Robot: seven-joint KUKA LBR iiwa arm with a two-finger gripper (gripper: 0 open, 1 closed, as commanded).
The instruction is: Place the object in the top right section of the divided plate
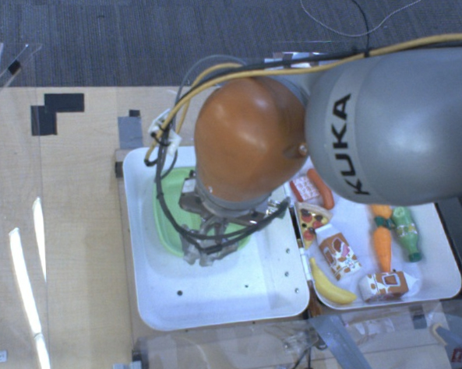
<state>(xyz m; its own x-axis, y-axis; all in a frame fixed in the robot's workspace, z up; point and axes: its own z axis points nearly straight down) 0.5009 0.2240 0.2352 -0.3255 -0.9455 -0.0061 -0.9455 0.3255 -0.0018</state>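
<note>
A pale wooden bench (63,252) sits below a strip of dark grey carpet (128,38), with black tape marks near its upper left corner. Two shallow white bins stand side by side on it. The left bin (222,297) holds a green divided plate (167,223) against its left wall and toward its far edge; only the plate's left rim and part of one section show, because the arm hangs over the rest. The gripper (211,247) is low over the plate's near right part, wrapped in dark cables, and whether it is released, clenched or grasping anything cannot be told from this angle. No object is seen between it and the plate. The near half of the left bin's floor is bare white with a few small holes. The arm's orange band (248,140) and grey body (391,123) cover the far right corner of the left bin and the far edge of the right bin (447,276). The toy food lies in the right bin, well apart from the gripper: a pizza slice (313,218) at its left wall, a small carton (338,255) beside it, a banana (331,284) along the near left edge, a carrot (382,245) in the middle, a second carton (387,286) near the front edge, and a green bottle (407,235) toward the right.
</note>
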